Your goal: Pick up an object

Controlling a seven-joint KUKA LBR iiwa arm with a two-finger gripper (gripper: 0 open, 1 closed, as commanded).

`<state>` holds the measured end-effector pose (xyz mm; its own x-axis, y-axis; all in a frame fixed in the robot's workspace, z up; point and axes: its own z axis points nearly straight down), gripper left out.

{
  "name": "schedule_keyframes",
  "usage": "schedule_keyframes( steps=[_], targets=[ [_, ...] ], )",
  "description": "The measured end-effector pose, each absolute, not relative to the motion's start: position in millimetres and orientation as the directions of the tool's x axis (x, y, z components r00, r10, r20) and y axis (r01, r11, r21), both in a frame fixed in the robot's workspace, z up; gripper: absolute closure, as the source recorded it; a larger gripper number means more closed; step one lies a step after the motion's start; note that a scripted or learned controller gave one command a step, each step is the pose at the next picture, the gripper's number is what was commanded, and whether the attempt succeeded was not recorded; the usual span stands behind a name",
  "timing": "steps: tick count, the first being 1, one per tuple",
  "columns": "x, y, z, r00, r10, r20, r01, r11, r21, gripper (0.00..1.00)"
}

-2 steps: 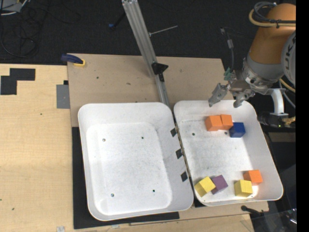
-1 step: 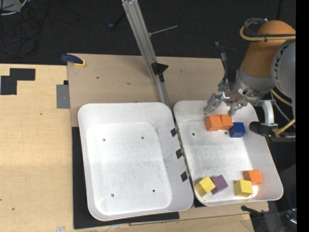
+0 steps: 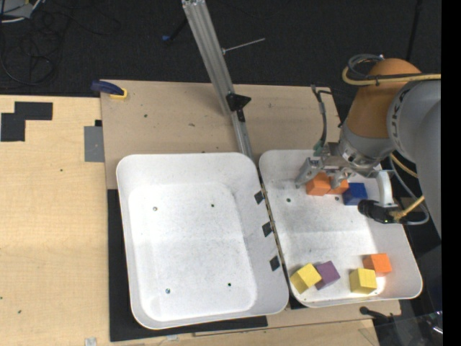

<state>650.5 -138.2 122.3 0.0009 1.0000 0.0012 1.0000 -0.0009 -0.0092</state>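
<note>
The large shallow white plastic bin (image 3: 189, 236) lies on the left, and just beside it sits the second white bin (image 3: 338, 240), which has a yellow cube (image 3: 306, 276), a purple cube (image 3: 328, 272), another yellow cube (image 3: 362, 280) and a small orange block (image 3: 378, 264) near its front edge. At that bin's far end the metal two-finger gripper (image 3: 323, 179) reaches down over an orange foam block (image 3: 318, 187), touching it, with a blue block (image 3: 354, 192) just to the right. I cannot tell whether the gripper grasps the orange foam block.

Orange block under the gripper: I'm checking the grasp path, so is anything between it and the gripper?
Nothing visible stands between them. The gripper is right over the orange block at the far end of the right bin. A blue block sits close beside it on the arm's side.
</note>
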Motion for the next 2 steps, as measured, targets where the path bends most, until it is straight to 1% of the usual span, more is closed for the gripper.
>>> schedule_keyframes(
  steps=[1,2],
  targets=[
    [651.8,-139,136,0.005,1.000,0.001,1.000,-0.005,-0.005,1.00],
    [644.4,-139,195,0.005,1.000,0.000,1.000,-0.005,0.003,1.00]
  ],
)
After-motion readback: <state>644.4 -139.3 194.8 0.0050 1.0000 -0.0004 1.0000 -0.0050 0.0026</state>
